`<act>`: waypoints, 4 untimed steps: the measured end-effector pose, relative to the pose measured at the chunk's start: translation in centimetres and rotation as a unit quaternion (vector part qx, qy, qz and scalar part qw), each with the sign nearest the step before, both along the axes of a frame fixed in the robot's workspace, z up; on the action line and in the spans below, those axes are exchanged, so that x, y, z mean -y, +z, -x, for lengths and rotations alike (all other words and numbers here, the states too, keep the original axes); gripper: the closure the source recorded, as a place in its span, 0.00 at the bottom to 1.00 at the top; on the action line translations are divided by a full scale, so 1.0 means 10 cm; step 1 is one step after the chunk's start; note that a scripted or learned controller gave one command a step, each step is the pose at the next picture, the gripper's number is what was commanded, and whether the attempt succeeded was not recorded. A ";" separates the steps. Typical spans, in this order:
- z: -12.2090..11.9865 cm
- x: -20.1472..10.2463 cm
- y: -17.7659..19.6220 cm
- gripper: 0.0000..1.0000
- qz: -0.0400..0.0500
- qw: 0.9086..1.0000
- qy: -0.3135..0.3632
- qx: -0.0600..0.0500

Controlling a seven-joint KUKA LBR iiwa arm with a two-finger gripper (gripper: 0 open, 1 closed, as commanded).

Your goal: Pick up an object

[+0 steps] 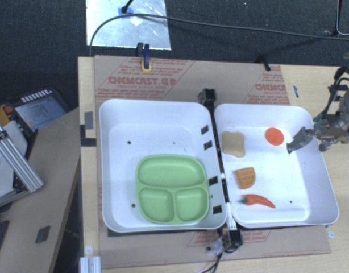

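The right white bin (311,209) holds a round orange-red piece (274,136) at the back, a tan bread slice (233,144) at the left, an orange-brown chunk (245,177) in the middle and a red-orange pepper (257,201) near the front. My gripper (308,143) hangs over the bin's right side, just right of the round orange-red piece and apart from it. Its two fingers are spread with nothing between them.
The left bin (115,152) holds a green divided plate (171,187). A black clip strip (214,152) runs along the seam between the bins. A cable (231,24) crosses the dark floor behind the bench. Grey equipment (26,129) stands at the far left.
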State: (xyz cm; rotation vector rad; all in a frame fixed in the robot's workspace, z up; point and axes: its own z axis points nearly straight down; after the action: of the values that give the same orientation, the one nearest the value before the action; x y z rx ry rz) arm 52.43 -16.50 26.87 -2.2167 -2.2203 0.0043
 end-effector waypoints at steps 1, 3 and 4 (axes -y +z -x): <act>-0.01 0.00 0.03 0.00 0.001 1.000 0.001 0.003; -0.10 -0.05 -0.88 0.00 0.000 1.000 0.000 0.001; -0.18 0.00 -1.36 0.00 0.000 1.000 0.000 0.001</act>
State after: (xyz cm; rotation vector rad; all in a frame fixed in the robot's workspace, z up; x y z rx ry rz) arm 54.24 -16.46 13.27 -2.2184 -2.2213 0.0021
